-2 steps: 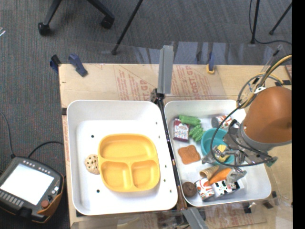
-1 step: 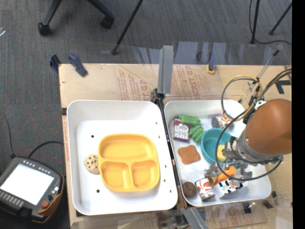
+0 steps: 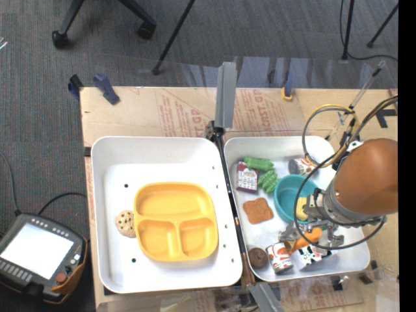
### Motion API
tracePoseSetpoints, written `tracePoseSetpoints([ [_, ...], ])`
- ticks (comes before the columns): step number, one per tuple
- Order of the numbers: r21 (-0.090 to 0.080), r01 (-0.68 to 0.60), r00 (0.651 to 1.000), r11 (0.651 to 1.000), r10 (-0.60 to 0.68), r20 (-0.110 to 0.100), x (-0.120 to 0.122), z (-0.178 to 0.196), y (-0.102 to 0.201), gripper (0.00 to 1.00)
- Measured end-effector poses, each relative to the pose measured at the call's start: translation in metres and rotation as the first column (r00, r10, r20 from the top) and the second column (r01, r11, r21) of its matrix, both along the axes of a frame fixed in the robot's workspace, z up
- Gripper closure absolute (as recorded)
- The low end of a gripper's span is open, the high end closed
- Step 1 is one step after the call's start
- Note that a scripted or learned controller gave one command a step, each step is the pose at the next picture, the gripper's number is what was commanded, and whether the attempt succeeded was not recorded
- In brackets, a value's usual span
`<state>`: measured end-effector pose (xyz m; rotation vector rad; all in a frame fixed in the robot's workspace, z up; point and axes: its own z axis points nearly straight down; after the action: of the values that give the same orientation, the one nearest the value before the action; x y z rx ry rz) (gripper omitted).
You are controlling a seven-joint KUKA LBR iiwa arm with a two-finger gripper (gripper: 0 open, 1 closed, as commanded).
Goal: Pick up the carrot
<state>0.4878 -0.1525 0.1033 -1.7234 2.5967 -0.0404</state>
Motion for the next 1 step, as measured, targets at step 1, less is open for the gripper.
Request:
tracePoseSetpoints([
  [1,-0.009,0.0,1.0,1.0,0.0,0.005,0.0033,0.0151,-0.0019,1.0],
])
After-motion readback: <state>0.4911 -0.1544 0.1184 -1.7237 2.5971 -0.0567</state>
